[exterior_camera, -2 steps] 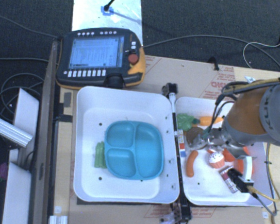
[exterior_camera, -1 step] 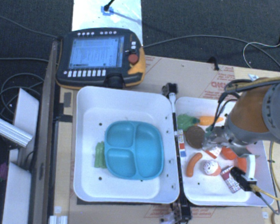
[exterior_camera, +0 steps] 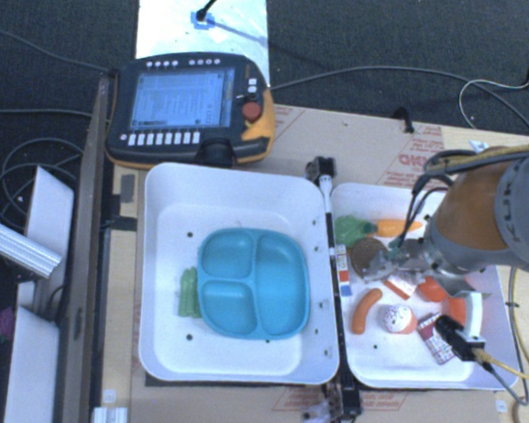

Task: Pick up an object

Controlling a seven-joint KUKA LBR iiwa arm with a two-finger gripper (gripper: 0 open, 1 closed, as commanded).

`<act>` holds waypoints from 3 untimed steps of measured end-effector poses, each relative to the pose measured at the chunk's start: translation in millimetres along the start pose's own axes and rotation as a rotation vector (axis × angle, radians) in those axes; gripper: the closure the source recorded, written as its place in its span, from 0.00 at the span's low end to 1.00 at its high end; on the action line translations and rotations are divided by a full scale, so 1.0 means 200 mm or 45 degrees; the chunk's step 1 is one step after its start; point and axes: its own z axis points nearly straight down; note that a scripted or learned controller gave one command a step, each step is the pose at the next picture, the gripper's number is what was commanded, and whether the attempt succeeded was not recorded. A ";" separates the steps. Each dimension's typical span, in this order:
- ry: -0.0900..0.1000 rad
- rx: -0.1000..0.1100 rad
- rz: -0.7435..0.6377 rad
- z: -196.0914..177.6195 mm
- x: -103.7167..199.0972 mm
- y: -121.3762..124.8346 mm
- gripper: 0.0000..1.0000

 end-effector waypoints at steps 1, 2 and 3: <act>0.006 0.011 -0.001 0.06 0.05 0.34 0.00; 0.010 0.062 0.012 0.09 0.06 0.51 0.00; 0.003 0.037 0.003 0.01 0.05 0.54 1.00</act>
